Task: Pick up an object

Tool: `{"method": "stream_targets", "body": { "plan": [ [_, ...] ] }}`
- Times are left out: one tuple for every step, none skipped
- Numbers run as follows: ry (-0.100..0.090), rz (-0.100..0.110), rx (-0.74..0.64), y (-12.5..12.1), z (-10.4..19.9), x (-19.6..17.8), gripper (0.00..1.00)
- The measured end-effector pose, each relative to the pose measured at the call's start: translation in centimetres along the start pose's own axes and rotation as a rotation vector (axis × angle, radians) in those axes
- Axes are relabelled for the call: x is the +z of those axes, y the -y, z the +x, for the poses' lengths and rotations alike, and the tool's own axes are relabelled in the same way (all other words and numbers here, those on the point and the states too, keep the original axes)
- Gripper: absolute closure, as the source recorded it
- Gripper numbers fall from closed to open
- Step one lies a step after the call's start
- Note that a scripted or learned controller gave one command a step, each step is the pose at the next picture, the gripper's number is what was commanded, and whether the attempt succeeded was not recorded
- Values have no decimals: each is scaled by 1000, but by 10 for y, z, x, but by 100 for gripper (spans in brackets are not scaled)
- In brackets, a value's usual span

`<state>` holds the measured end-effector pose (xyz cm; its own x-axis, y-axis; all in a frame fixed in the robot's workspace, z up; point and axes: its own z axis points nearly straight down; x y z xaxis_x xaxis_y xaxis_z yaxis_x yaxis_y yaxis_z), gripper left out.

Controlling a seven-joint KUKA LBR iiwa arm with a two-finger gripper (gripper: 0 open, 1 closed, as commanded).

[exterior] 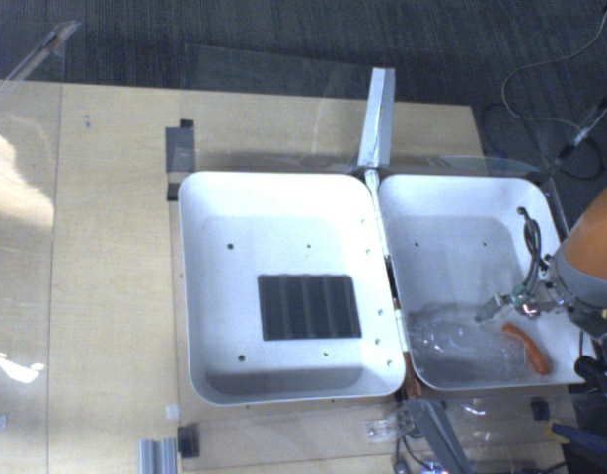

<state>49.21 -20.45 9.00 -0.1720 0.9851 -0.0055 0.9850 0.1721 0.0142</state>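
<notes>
White plastic bins are sitting side by side on the bench (96, 265). The left bin (214, 205) is carrying a dark ribbed block (309, 306) near its middle. The right bin (451, 205) is holding an orange sausage-shaped object (529, 348) in its near right corner, with a clear crumpled wrapper (456, 339) lying just left of it. The arm (591, 255) is reaching in from the right, and the pincer (515, 304) is hovering low, just above and to the far side of the orange object; whether it is apart or together cannot be told, and nothing is showing clamped in it. Judging by this, the approach step is under way. The next move is calling for a short shift toward the near side and a descent over the orange object before closing.
</notes>
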Motion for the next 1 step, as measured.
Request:
{"method": "stream_targets", "body": {
  "plan": [
    [1,0,-24,0,0,0,0]
  ]
}}
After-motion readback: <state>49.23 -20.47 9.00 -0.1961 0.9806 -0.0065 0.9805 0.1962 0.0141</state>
